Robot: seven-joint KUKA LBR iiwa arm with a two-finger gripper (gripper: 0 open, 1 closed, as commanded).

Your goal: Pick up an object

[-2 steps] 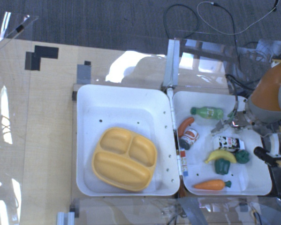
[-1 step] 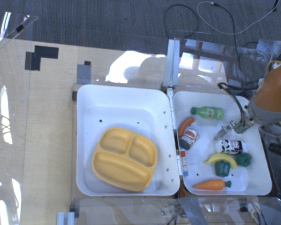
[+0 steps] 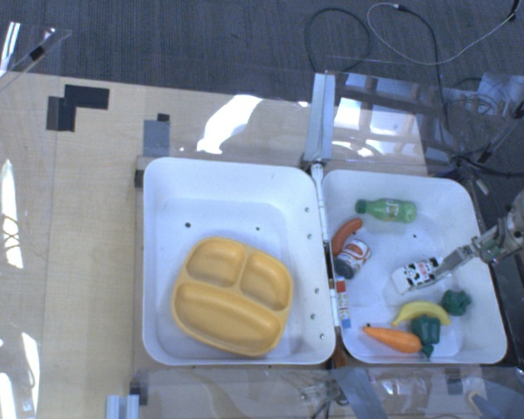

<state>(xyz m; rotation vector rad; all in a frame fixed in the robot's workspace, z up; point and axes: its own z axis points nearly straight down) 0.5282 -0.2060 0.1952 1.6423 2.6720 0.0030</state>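
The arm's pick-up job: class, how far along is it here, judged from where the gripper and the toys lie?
Done: the gripper has reached into the right bin and sits at the black-and-white toy. In hand: nothing visibly lifted; that toy lies on the bin floor. Left: gripping and raising an object. The banana, carrot and green bottle lie untouched.

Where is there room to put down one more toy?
Bare floor rings the yellow tray in the left bin, widest behind it, toward the far rim. The right bin is crowded: green bottle, can, banana and carrot, with the gripper reaching in.
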